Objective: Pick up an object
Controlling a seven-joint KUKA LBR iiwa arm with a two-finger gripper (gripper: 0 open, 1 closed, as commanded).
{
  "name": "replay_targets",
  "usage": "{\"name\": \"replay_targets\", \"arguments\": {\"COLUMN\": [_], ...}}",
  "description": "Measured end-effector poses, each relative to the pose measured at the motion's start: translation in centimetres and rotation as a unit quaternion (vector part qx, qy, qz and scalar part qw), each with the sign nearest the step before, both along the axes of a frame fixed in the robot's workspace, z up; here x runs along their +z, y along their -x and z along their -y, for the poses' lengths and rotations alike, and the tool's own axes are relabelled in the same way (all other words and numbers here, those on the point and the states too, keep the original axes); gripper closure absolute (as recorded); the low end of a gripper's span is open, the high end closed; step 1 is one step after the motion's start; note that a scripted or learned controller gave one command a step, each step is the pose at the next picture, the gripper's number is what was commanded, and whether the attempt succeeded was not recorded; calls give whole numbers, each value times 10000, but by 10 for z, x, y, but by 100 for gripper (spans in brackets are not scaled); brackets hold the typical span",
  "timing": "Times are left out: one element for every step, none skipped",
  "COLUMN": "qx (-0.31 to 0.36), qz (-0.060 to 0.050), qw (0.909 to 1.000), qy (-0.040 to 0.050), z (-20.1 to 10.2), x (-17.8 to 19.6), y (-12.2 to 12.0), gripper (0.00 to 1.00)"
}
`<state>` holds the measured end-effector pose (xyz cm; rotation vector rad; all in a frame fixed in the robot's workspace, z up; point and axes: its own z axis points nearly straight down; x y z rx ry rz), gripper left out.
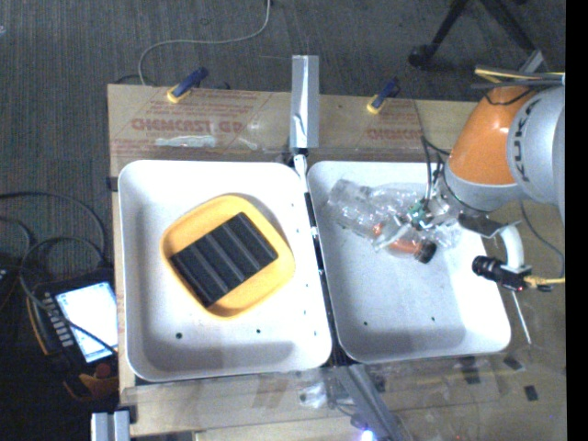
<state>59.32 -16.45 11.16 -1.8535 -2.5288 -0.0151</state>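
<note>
Left bin [138,274], 7–9 o'clock: yellow tray with black ribbed insert [228,254], lying tilted, well apart from the arm. Right bin [413,324]: crumpled clear plastic packaging [372,208] at its 12 o'clock end, with an orange-and-dark item among it, hard to identify. Arm [505,154] enters from 3 o'clock, wrist over the packaging. Gripper [424,217] buried in plastic; finger state cannot be read.

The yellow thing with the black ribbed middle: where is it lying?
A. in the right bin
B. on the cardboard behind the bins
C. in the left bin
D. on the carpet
C: the yellow object lies inside the left bin.
</note>
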Motion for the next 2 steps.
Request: {"name": "replay_targets", "arguments": {"qx": [399, 363], "qz": [-47, -148], "qw": [9991, 9991], "qy": [109, 186], "z": [-31, -41], "x": [38, 54], "y": [-14, -23], "gripper": [100, 100]}}
